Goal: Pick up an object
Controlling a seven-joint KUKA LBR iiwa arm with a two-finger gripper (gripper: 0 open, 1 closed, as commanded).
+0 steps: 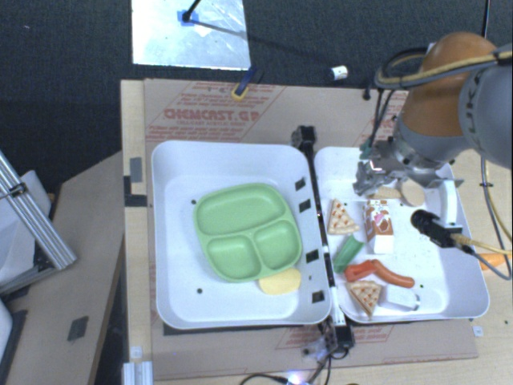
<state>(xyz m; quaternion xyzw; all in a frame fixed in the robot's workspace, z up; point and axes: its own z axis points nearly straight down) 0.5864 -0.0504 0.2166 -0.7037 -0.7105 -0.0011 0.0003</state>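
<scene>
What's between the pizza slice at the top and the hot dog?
In the camera view, a green pickle-shaped toy lies between the upper pizza slice and the hot dog, in the right bin.

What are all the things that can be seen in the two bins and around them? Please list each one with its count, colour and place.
bins: 2, white, side by side on the bench
divided plate: 1, green, left bin
flat yellow piece: 1, yellow, left bin, at the plate's near edge
pizza slices: 2, tan and red, right bin, one near the divider, one at the front
carton: 1, white and red, right bin middle
green piece: 1, green, right bin
sausage: 1, red, right bin front
arm: 1, grey and orange, over the right bin
gripper: 1, grey, above the right bin's back
</scene>
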